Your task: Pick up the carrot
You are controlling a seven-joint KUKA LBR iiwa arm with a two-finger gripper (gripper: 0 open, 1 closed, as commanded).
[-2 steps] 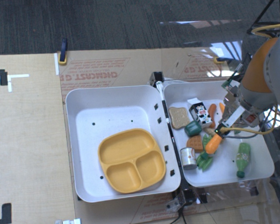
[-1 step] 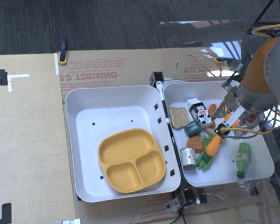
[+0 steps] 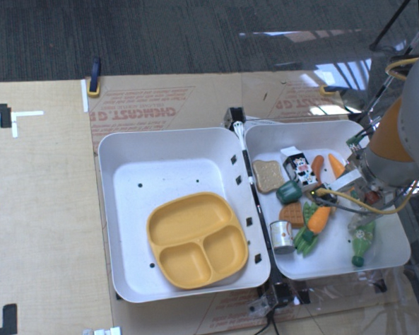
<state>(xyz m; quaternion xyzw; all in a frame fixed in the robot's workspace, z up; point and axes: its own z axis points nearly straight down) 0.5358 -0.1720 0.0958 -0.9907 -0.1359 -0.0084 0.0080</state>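
The carrot point(image 3: 318, 219) lies in the right bin point(image 3: 385, 255), near its middle. It has an orange body, and its green leafy top points toward the bin's front left. My gripper point(image 3: 361, 188) hangs over the right half of that bin, to the right of the carrot and a little behind it. Nothing shows between its fingers. The grey arm and its orange band cover the bin's right rim.
Around the carrot lie a toast slice point(image 3: 268, 175), a black-and-white carton point(image 3: 298, 167), two small orange pieces point(image 3: 335, 166), a green cup point(image 3: 290, 191), a waffle point(image 3: 291, 214), a tin can point(image 3: 282, 236) and a green bottle point(image 3: 361, 239). A yellow divided plate point(image 3: 198, 240) sits in the left bin point(image 3: 124, 168).
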